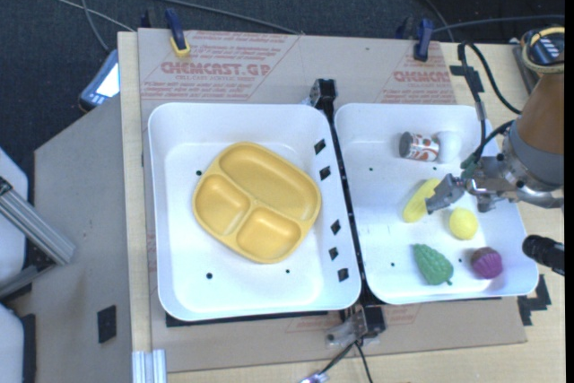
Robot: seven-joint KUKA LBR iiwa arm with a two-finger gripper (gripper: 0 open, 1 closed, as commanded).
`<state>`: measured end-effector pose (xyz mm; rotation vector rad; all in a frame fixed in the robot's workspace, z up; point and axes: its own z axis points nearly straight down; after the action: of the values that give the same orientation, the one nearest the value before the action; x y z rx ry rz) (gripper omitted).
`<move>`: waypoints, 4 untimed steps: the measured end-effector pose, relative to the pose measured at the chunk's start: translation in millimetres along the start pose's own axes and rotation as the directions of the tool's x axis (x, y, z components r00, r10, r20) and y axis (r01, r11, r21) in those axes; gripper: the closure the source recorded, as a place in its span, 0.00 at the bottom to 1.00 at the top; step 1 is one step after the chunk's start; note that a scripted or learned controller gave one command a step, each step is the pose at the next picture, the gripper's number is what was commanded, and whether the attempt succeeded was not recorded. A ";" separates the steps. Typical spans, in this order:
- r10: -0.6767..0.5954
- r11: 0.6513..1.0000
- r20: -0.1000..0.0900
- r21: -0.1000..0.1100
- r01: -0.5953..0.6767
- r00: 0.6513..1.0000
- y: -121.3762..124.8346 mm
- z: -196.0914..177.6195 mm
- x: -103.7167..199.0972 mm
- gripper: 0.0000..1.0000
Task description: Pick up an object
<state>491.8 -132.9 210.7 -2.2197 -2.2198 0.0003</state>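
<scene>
Red "CHEMCAST GP" lettering marks the board (215, 67) behind the bins. The gripper (446, 193) hovers beside a yellow banana (418, 202); its finger state cannot be told.

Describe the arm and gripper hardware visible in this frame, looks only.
The grey KUKA arm with an orange-brown band enters from the right edge. Below the band sits a silver-grey metal wrist ring. The dark metal two-finger gripper extends left from it, slim and angular. Black cables loop along the arm's upper side.
</scene>
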 end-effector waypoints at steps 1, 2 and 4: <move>0.001 1.000 -0.002 0.004 -0.001 1.000 0.4 42.2 1.2 0.00; 0.000 1.000 -0.002 0.005 0.000 1.000 -1.7 86.2 7.3 0.00; 0.001 1.000 -0.001 -0.001 -0.001 1.000 -1.2 115.2 7.8 1.00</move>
<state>490.4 -124.9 95.5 -2.2213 -2.2189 -0.0018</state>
